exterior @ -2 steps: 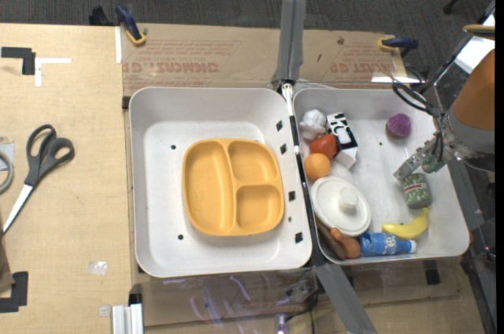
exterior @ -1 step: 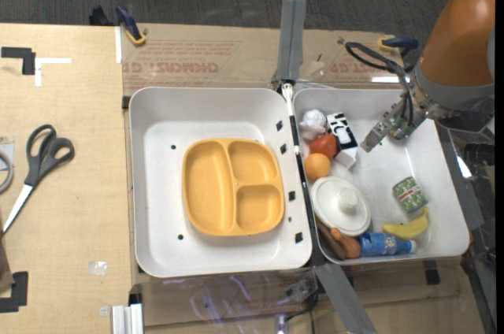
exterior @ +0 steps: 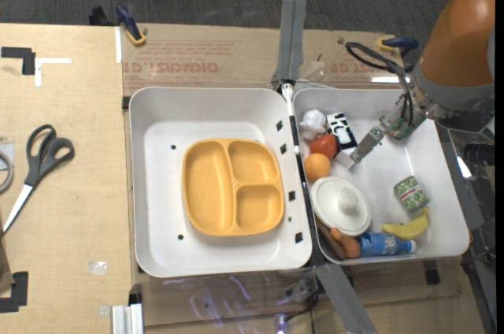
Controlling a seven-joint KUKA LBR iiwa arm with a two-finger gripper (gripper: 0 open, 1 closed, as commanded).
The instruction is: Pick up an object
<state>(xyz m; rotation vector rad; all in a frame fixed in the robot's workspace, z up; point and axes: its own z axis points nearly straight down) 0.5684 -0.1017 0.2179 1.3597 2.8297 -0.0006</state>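
Note:
My gripper (exterior: pixel 361 150) reaches down into the right bin (exterior: pixel 441 159) from the upper right. Its tip hangs just right of a red tomato (exterior: pixel 323 145) and a black-and-white item (exterior: pixel 341 129). An orange (exterior: pixel 317 166) lies below the tomato, and a white crumpled object (exterior: pixel 313 120) lies above it. A white round bowl (exterior: pixel 341 202) sits in the bin's lower left. A green can (exterior: pixel 409 192), a banana (exterior: pixel 407 226), a blue bottle (exterior: pixel 386 245) and an orange-brown sausage-like piece (exterior: pixel 337 241) lie along the front.
The left bin (exterior: pixel 150 167) holds a yellow divided plate (exterior: pixel 234 187). Scissors (exterior: pixel 38 161) lie on the wooden bench at the left. A grey divider bar (exterior: pixel 290 41) and cardboard (exterior: pixel 197 61) stand behind the bins.

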